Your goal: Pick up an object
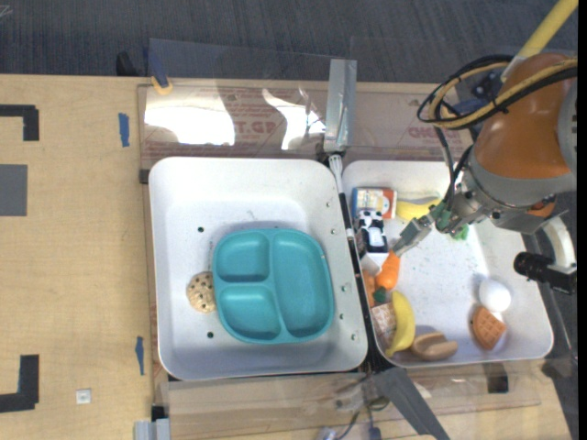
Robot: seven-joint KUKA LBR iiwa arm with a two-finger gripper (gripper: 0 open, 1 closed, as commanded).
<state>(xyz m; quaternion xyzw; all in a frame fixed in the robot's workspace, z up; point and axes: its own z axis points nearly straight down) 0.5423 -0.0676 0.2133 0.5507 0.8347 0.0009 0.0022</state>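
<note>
Even, bright light falls from above on my bench, and the strongest glare lies in white patches on the clear plastic sheet point(240, 117) behind the two shallow white bins, washing out the print beneath it. The left white bin point(174, 200) looks nearly blown out, the teal three-compartment plastic tray point(272, 284) throws only a thin soft shadow along its upper edge, and the dark grey carpet point(275, 7) at the top stays dim and grainy. My grey and orange arm point(523, 136) looks soft and slightly smeared, and the small items in the right white bin point(440, 273) lack crisp detail.
</note>
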